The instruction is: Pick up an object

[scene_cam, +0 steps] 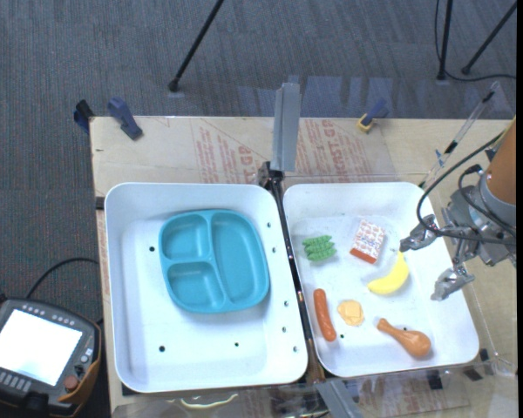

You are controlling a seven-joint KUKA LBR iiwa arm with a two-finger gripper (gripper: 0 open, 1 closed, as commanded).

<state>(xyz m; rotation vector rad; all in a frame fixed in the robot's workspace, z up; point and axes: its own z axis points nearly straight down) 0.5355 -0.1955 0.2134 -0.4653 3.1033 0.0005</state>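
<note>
Near the right wall of the right bin [331, 197], the gripper [432, 264] hovers with its two fingers spread well apart and nothing between them; one fingertip sits at about the level of the banana's upper end, the other lower and further right, over bare bin floor. The arm [497, 207] behind it is cut off by the frame's right side, so little beyond the wrist, an orange patch and some looping cable can be made out. Just left of the gripper lies a yellow toy banana [390, 278], its long axis slanting from lower left to upper right, its upper tip pointing toward the nearer fingertip and close to it, though whether they touch is hard to tell. Below it an orange-brown drumstick [406, 338] lies with its thin end to the upper left and its fat end to the lower right. A small pale orange round piece [351, 313] rests beside a red sausage [325, 314], which runs nearly up and down. Higher up are a green leafy piece [319, 248] and a small red-and-white packet [369, 240], its print too small to read. The left bin [131, 225] holds a blue divided plate [214, 260]. Both bins sit on the counter [200, 151].
</note>
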